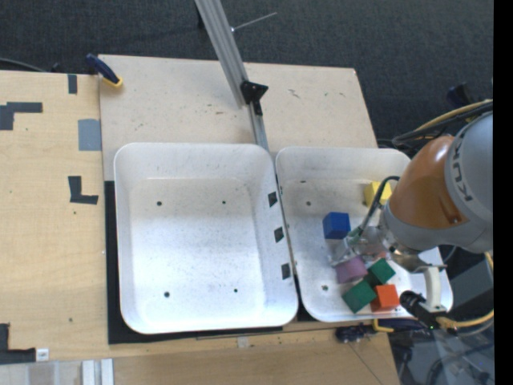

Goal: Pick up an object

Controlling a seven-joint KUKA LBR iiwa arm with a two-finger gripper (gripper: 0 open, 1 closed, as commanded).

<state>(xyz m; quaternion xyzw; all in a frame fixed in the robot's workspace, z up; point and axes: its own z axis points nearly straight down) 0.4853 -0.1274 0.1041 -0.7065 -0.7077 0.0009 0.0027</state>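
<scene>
The arm point(449, 195) reaches in from the right and bends down over the right-hand bin point(321, 163), its orange band sitting above the cluster of small blocks at that bin's near right corner. The gripper point(358, 245) comes down among these blocks, and whether the jaws are spread or closed cannot be told, since the wrist hides them from above. The relation that matters most is between the jaws and the purple block point(350, 270), which lies just below and slightly left of them in the view, touching or nearly touching the metal at their tip; it looks like the likeliest target, though nothing is visibly held. The blue cube point(336, 224) sits just up and left of the gripper, close beside it. A dark green block point(360, 296) lies nearer the bin's front wall, with a second green block point(381, 272) and an orange block point(386, 297) to its right, all crowded together. A yellow block point(371, 192) shows partly behind the arm, toward the bin's far side. The blocks are roughly cubic, so no long axis dictates an approach; the crowding is the difficulty, since neighbours may be nudged. The left-hand bin point(128, 215) stands alongside on the surface point(184, 95).
</scene>
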